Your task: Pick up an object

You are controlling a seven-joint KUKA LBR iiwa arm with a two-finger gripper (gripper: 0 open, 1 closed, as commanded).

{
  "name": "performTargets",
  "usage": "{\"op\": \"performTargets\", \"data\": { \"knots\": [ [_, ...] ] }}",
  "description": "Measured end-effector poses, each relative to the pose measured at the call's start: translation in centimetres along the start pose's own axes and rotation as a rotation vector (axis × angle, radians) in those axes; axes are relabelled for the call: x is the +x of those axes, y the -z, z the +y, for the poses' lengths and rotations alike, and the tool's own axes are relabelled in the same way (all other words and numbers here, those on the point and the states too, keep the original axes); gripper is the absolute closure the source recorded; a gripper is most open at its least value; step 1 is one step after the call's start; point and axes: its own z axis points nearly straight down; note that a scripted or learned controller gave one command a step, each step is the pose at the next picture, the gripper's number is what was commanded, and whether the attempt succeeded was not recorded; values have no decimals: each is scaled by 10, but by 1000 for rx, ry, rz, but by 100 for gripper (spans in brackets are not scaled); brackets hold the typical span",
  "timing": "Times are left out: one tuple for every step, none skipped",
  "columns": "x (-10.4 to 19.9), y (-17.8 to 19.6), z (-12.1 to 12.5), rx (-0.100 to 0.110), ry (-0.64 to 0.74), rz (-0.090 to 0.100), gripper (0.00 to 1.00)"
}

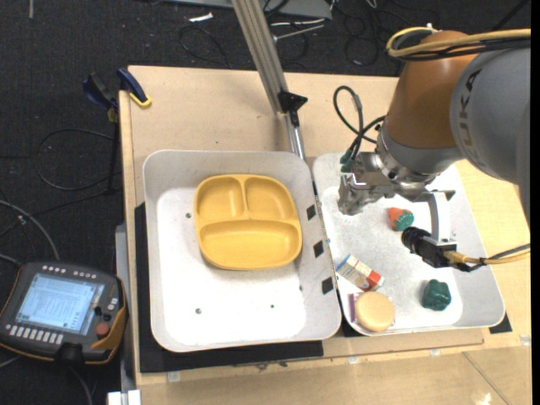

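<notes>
Handheld control pendant (59, 306): grey casing, lit screen; nearest the camera, off the bench at the view's left.
Round tan bun-like piece (375, 310): near-left corner of the right shallow white bin (409, 315), close to the rim.
Dark green lumpy piece (436, 294): same bin, near side, to the view's right of the bun-like piece and apart from it.
Small white-and-red carton (359, 271): lies flat just beyond the bun-like piece, long axis on a diagonal; whether the two touch cannot be told.
Small red-and-green piece (399, 218): judged the likeliest pick. Sits mid-bin on bare floor, apart from the other items. Red body with a green end, compact, too small to name; its short axis seems to run on a slant.
Two-finger gripper (354, 197): low over the far-left part of the right bin, above bare floor, nothing seen held. Spread or closed: cannot tell.
Deciding relation: the red-and-green piece lies to the view's right of the gripper and slightly nearer the camera, beside it, not beneath. A short sideways shift looks needed before any descent.
Yellow three-compartment plastic plate (249, 222): centred in the left shallow white bin (236, 310).
Blue-and-yellow clamp (131, 87): far-left corner of the bench.
Aluminium pole (257, 32): farthest, slanting up from between the bins.
</notes>
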Motion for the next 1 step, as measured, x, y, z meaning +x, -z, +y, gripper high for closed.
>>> {"op": "performTargets", "data": {
  "knots": [
    [46, -10, 19, -1, -1, 0, 100]
  ]
}}
